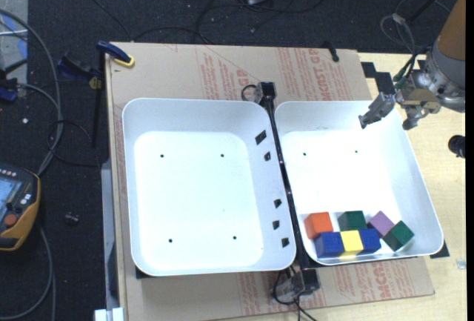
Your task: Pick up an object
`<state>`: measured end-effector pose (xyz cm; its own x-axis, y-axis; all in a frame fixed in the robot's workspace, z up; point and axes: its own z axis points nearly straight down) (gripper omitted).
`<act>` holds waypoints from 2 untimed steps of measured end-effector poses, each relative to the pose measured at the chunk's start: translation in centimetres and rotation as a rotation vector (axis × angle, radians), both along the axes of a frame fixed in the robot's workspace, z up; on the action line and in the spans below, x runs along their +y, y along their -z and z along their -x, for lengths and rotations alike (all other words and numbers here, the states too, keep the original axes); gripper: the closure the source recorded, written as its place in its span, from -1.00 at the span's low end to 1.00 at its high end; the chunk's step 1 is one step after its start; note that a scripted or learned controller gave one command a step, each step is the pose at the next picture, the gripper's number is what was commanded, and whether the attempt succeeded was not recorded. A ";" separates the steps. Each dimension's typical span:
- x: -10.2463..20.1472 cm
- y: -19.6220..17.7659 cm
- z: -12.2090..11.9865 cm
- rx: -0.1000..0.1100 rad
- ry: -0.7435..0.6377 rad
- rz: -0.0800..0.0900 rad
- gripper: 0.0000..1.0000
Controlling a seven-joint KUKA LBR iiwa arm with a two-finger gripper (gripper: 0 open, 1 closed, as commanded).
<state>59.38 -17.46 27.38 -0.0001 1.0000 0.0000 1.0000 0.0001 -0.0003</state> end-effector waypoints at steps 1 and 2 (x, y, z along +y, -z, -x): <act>5.6 -0.1 -2.7 -0.001 -0.005 -0.001 -1.00; 13.6 1.9 -4.8 0.001 -0.007 -0.002 -1.00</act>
<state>64.19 -3.89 25.47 -0.0068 1.0000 0.0019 1.0000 0.0068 -0.0017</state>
